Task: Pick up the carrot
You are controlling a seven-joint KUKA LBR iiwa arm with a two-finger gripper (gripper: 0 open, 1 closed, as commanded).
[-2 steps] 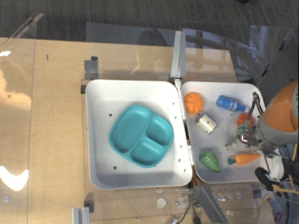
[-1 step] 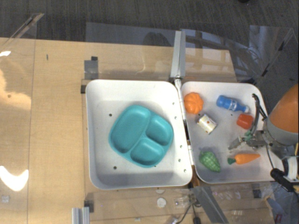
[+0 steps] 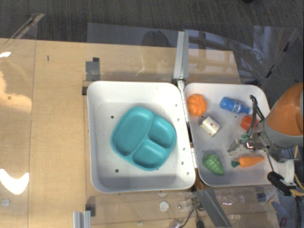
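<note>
The pincer (image 3: pixel 243 145) hangs low over the right bin (image 3: pixel 216 175), at the end of the grey arm (image 3: pixel 287 120) with its orange band. Its thin metal fingers (image 3: pixel 236 147) point left and look a little apart, with nothing seen between them; how wide they stand cannot be told for sure. The carrot (image 3: pixel 248 161) lies on the bin floor just below and a shade right of the pincer, its green end toward the left, close to the fingers but not held.

Left of the pincer sits a small white-and-tan block (image 3: pixel 209 125), and farther up-left an orange pumpkin (image 3: pixel 196 104). Below-left is a green knobbly piece (image 3: pixel 213 163). Above the pincer lies a blue can (image 3: pixel 233 105), and just above-right a red piece (image 3: pixel 247 122), partly hidden by cables.

Well to the left, the other bin (image 3: pixel 97 141) holds a teal divided plate (image 3: pixel 143 137) with three compartments. A metal bar (image 3: pixel 180 56) runs up from where the two bins meet.

The table (image 3: pixel 47 137) is pale wood, with clear plastic sheets lying across it and catching bright glare at the far left. Beyond its top edge the floor (image 3: pixel 118 4) is dark grey carpet, with some black gear at the top of the view.
</note>
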